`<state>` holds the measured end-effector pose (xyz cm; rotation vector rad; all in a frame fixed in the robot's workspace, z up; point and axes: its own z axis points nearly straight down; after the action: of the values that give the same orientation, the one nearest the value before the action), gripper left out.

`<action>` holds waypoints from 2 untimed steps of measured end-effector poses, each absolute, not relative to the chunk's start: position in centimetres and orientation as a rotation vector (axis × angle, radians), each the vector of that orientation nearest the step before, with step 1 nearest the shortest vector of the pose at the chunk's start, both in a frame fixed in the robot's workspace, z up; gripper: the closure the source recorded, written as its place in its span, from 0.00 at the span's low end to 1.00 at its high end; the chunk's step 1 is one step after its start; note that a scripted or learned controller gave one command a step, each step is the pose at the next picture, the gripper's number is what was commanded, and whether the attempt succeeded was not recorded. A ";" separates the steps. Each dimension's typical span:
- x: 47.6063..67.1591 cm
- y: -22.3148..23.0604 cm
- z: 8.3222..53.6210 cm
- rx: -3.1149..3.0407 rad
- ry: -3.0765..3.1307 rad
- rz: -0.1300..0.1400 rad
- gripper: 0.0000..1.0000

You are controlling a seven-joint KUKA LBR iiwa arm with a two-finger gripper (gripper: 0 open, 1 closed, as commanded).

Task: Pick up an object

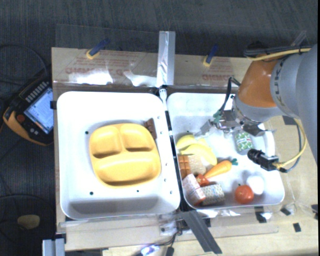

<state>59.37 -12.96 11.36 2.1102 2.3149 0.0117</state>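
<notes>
Camera view, looking down on the bench: the gripper [228, 122] hangs low over the back half of the right bin [194, 104], its grey arm [288, 84] reaching in from the bin's right edge. Whether it is clenched or released cannot be told from this angle, and nothing can be seen held in it. Just right of it, near the bin's right wall, lies a small green-and-white packet [244, 141]. The rest of the pickable pieces crowd the bin's front and left: a pale yellow fruit [196, 148] against the left wall, a waffle [184, 164] below it, a carrot [220, 169] toward the middle, a wrapped block [202, 192] in the front-left corner, a tomato [244, 194] and a white egg [255, 184] by the front-right corner. The left bin [69, 159] carries a yellow tray [125, 153].

Judged from this, the packet is the closest target, though it sits close to the wall. A clean pick likely calls for centring over one isolated piece, descending straight, and closing across its narrow side; the crowded front-left pile risks a glancing, failed grasp.
</notes>
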 end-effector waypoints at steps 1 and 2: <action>53.2 -10.7 15.7 2.132 2.312 -0.001 0.00; 54.0 -12.9 9.6 1.813 2.561 0.006 0.00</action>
<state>54.02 -12.86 9.59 1.8132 2.5608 0.0061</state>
